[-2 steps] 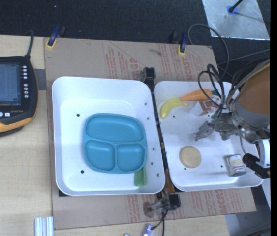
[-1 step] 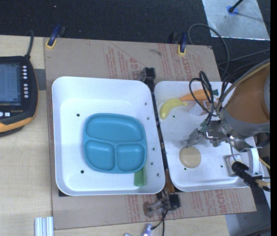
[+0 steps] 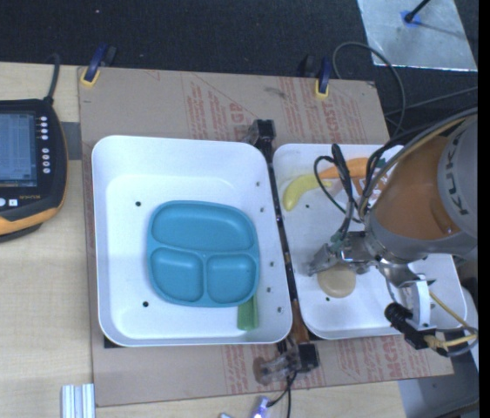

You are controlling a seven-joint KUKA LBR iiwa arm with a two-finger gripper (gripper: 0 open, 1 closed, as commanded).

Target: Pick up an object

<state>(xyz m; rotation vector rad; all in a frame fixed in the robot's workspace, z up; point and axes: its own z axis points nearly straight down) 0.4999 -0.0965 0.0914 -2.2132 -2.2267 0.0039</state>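
Note:
In the right bin [image 3: 359, 322], my gripper [image 3: 332, 260] hangs low over the bin's left middle, under the grey and orange arm [image 3: 419, 203]. Just below and touching or nearly touching it lies a pale beige round object [image 3: 338, 284]. I cannot tell if that object is gripped. A yellow banana [image 3: 297, 190] rests near the bin's upper left corner. An orange object [image 3: 355, 167] lies at the far edge, partly hidden by cables and the arm.
The left bin [image 3: 112, 233] holds a blue divided plate [image 3: 201, 252] and a green piece [image 3: 247, 314] at its lower right. A teach pendant [image 3: 5, 168] sits on the bench at far left. Black cables [image 3: 342, 185] loop over the right bin.

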